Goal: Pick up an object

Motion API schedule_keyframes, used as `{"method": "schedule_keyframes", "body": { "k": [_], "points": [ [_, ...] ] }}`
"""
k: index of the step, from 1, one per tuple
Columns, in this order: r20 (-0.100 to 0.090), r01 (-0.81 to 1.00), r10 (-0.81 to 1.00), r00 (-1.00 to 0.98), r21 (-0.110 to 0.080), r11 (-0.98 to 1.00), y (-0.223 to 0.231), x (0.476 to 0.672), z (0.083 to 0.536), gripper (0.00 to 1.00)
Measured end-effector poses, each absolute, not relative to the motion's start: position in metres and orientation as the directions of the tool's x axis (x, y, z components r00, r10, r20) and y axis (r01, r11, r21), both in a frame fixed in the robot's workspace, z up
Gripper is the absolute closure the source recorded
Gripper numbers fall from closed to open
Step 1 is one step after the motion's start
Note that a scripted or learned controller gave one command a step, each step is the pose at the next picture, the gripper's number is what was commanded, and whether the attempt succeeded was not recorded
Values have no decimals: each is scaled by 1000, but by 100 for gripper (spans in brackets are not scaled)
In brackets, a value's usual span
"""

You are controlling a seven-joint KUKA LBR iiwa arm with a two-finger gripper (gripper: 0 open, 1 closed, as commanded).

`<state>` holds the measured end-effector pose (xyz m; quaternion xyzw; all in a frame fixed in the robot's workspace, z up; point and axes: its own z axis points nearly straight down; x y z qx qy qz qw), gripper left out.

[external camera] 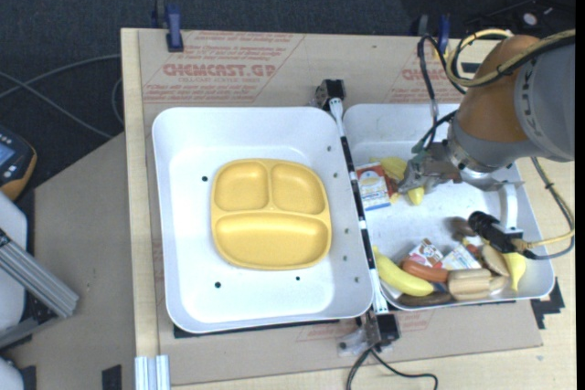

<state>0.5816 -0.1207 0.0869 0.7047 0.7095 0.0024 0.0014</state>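
Note:
My gripper point(423, 176) is low in the upper left part of the right bin point(384, 119), on the grey arm with its orange band point(494, 100). A small yellow piece point(415, 195) lies right under its tip, and another yellow piece point(393, 167) sits just to its left. I cannot tell whether either one is gripped. A small white and orange carton point(371, 188) lies left of the gripper against the bin's left wall.
At the front of the right bin lie a banana point(402, 277), a red sausage point(426, 270), a bread roll point(472, 285) and a small printed packet point(426, 252). The left bin point(183, 224) holds a yellow divided plate point(271, 213).

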Motion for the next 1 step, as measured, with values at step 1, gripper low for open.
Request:
{"method": "schedule_keyframes", "body": {
  "k": [1],
  "points": [
    [4,1000,1000,-13,15,13,-17,623,192,100]
  ]
}}
